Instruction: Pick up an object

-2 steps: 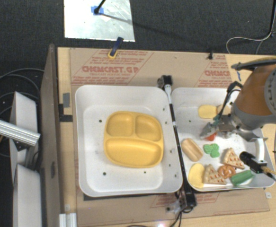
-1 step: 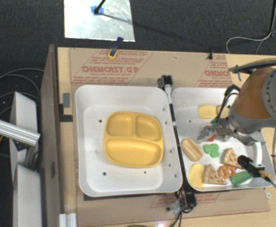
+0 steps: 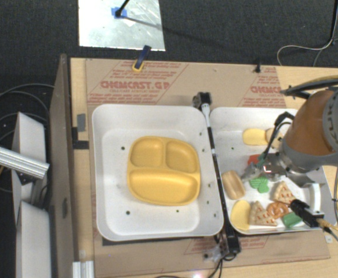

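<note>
From the overhead camera, the arm point(image 3: 319, 129) comes in from the right over the right bin point(image 3: 229, 120), and its gripper point(image 3: 260, 168) hangs low among a scatter of toy food. Whether the gripper has closed on anything cannot be told, as its tip is small and dark against the clutter. Just below the gripper lies a green piece point(image 3: 259, 185), close enough that it may be touching. To the lower left of it sits a tan bread roll point(image 3: 233, 185), pale brown and oblong, lying near the bin's left wall. Above the gripper is a yellow oval piece point(image 3: 254, 136), smooth and flat. To the lower right lie two pizza slices point(image 3: 273, 204), triangular, orange with red spots, one partly resting on a small yellow plate point(image 3: 240, 213). A second green piece point(image 3: 292, 220) lies near the bin's lower right corner. The left bin point(image 3: 108, 155) holds a yellow divided tray point(image 3: 164, 171) with three compartments, well apart from the gripper.
</note>
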Motion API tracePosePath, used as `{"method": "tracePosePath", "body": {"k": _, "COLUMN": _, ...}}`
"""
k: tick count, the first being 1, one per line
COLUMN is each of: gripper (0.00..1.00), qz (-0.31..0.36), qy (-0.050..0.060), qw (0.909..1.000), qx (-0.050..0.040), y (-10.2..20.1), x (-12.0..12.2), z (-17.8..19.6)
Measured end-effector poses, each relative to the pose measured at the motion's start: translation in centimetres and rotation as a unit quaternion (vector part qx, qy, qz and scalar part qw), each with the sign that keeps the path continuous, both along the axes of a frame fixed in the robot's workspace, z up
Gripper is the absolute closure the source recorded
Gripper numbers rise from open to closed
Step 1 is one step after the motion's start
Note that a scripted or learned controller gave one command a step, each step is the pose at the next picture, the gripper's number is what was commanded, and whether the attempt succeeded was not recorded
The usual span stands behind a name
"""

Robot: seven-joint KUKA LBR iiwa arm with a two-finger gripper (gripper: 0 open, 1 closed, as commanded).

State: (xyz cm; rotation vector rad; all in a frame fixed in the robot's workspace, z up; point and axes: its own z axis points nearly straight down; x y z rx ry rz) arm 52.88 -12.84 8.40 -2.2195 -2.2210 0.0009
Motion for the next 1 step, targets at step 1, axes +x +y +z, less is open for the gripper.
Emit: {"method": "tracePosePath", "body": {"k": 1, "gripper": 0.0, "qz": 0.002, "qy": -0.004, "qw": 1.0, "qx": -0.0016, "y": -2.87, "x": 4.08, "z": 0.13}}
